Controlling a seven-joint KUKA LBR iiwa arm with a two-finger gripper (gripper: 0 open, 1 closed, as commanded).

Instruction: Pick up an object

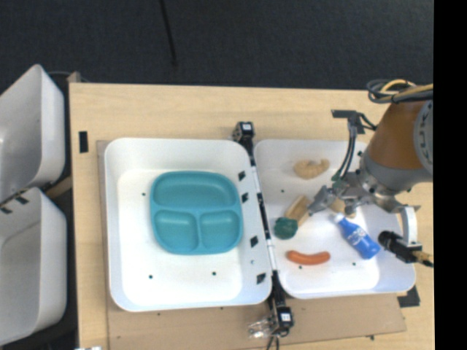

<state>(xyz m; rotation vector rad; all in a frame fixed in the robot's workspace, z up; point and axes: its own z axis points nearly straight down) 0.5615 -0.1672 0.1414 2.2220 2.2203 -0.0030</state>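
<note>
Four items lie in the right bin (292, 286): a blue bottle (358, 238) near its right edge, a red sausage (308, 257), a green ball (285, 228), a tan piece (311, 168). Arm slants in from the right, gripper (332, 199) mid-bin; grasp state cannot be told

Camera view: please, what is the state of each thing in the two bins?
Teal tray: flat in left bin, compartments bare.
Blue bottle: lying on its side, right bin.
Sausage: lying flat.
Green ball: touching tan stick.
Beige piece: lying apart.
</note>
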